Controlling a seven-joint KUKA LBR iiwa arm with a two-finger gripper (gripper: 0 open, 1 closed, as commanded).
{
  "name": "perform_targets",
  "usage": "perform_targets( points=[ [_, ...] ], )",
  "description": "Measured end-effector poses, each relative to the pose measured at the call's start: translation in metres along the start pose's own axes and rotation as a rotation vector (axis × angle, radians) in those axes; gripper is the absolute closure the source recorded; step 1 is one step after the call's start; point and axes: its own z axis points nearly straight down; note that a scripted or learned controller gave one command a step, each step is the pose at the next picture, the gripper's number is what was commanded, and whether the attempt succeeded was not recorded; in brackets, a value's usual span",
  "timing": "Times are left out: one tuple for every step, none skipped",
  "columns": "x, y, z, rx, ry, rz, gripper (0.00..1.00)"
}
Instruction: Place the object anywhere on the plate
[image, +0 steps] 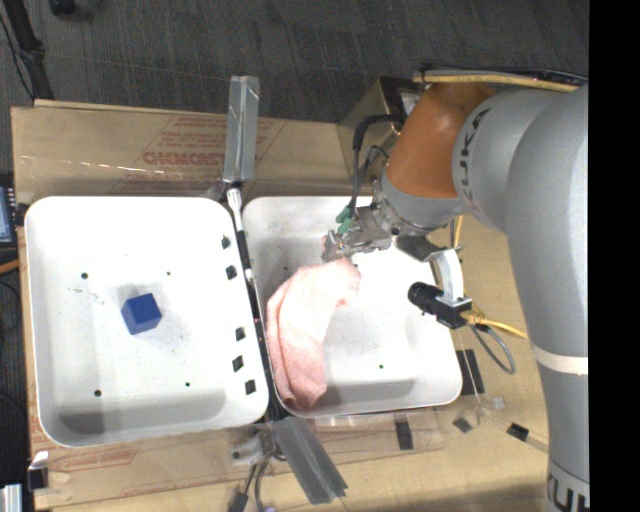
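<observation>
Claw (350, 238) sits low over the far part of the right bin (400, 345), right at the upper tip of the pink cloth (300, 335); can't tell whether it's clenched or released, b/c the wrist of the arm (500, 120) and its cabling crowd that spot. The cloth looks like the task's thing, judging by where the claw is. It lies in the right bin along the wall shared w/ the left bin (60, 300), running from near the claw down to the bin's near left corner, bunched and folded on itself. Prob. very light, soft and limp, w/ no stiffness at all, so it'll sag and trail when lifted, and a thin pinch could slip off. Not fragile. Best hold is a thick fold or bunched ridge, e.g. the raised upper end by the claw, not a flat single layer pressed on the bin floor. Lift high enough that the hanging tail clears the bin walls. A blue cube (141, 312) sits alone in the left bin, well apart from the cloth. Both bins rest on the table (500, 440).
</observation>
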Motion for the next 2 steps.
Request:
perform_targets(
  points=[
    [0.001,0.000,-0.035,0.002,0.001,-0.006,1.00],
    [0.050,0.024,-0.041,0.002,0.000,-0.411,1.00]
  ],
)
